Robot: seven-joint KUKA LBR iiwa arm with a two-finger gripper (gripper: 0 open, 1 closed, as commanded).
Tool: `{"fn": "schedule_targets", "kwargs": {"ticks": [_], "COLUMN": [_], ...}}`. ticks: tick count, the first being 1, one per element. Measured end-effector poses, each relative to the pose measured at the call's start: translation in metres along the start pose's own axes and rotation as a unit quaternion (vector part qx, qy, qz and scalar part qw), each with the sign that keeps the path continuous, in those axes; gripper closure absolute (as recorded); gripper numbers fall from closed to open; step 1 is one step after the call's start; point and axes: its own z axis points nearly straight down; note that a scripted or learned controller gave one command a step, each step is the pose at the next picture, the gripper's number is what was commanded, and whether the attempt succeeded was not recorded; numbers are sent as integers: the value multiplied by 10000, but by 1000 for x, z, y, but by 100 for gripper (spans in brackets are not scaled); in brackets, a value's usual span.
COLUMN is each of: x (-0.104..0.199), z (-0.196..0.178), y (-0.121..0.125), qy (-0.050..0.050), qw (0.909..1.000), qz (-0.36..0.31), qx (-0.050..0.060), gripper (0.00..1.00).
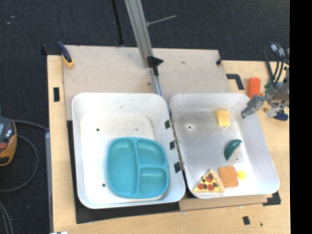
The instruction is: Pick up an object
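Observation:
The right bin (195, 145) holds several small objects. A pale yellow block (223, 117) lies near its far side, and a dark green curved piece (232, 148) sits in the middle right. At the near edge lie a toy pizza slice (208, 182), an orange-brown block (228, 176) and a small yellow piece (241, 174). My gripper (249, 107) hangs at the bin's far right rim, right of the yellow block and apart from it. Nothing shows in its grasp.
A teal divided plate (138, 167) lies in the left bin (87, 130). A grey metal post (141, 30) rises behind the bins. An orange cylinder (253, 87) and cables (278, 67) stand at the bench's right side.

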Motion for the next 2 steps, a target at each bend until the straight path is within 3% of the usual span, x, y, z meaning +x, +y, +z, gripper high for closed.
{"fn": "schedule_targets", "kwargs": {"ticks": [2], "x": [-1], "z": [107], "y": [-5], "qy": [-2], "qw": [10000], "qz": [3], "qx": [20], "gripper": [0]}}
